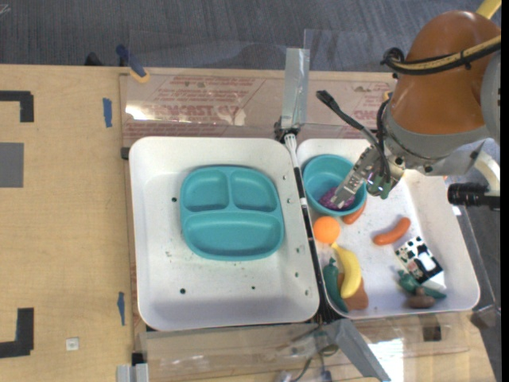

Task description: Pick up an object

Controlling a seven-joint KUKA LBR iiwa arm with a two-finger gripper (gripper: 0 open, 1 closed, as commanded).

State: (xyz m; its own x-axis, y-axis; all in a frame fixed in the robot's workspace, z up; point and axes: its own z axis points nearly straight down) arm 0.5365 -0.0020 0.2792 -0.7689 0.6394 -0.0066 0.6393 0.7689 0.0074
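Bench carries 2 shallow white bins side by side. The left bin holds 1 teal divided plate with 3 compartments, lying flat near the bin's centre.

The right bin holds the remaining items. At its 10 o'clock corner stands a teal bowl, close against the divider between the bins; something purple lies inside it, identity unclear. An orange ball sits just beside the bowl at the bowl's 6 o'clock. Below the ball lies a yellow banana, with a green item at its 9 o'clock and an orange-brown item touching its lower end. An orange sausage-shaped piece lies tilted near the bin's centre. At the bin's 4 o'clock sits a black-and-white patterned block, with small green and brown pieces bunched just below it.

The arm enters from 3 o'clock. The end effector hangs over the bowl's 3 o'clock rim, its tip reaching into the bowl at the purple item. Whether the fingers are apart, together or clamped on anything cannot be told. The arm's bulk hides the bin's 1 o'clock corner.
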